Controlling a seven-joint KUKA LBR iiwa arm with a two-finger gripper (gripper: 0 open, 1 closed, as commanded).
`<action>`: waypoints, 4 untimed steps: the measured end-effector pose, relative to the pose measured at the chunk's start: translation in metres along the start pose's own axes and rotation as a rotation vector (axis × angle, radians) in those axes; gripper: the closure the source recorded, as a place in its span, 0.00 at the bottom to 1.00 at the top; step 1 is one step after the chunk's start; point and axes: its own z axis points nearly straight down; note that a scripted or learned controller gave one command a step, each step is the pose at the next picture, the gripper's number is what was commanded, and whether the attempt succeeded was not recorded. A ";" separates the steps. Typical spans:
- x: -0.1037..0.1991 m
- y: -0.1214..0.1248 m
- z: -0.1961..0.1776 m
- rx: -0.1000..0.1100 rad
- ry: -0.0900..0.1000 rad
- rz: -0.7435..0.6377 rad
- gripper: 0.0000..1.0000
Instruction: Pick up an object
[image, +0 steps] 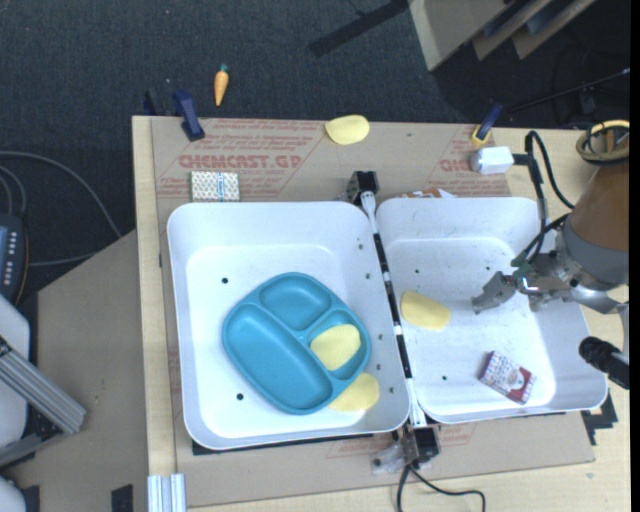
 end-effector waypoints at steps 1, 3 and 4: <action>0.054 0.011 0.082 0.005 0.002 0.000 0.00; -0.037 -0.032 0.032 0.001 -0.002 0.002 0.00; 0.059 -0.034 0.020 0.004 0.002 0.000 0.00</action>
